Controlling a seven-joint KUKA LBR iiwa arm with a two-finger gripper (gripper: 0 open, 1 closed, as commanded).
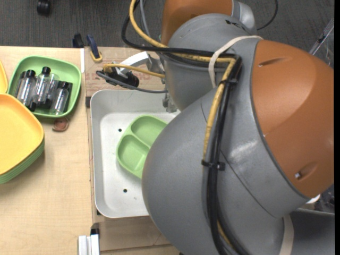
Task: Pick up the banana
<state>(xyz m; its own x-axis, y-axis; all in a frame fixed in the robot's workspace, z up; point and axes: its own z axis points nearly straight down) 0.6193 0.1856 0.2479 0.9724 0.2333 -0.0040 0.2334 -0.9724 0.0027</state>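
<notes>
The grey and orange arm (239, 132) takes up most of the camera view and covers the right part of the bench. Left of it lies a white bin (106, 158) with a green two-compartment tray (139, 145) inside, partly under the arm. No banana can be seen from here; much of the bin is hidden by the arm.
On the wooden bench at the left sit a green dish of several small dark bottles (43, 85) and a stack of yellow plates (18, 139). Yellow and black cables (133, 73) run along the bin's far edge.
</notes>
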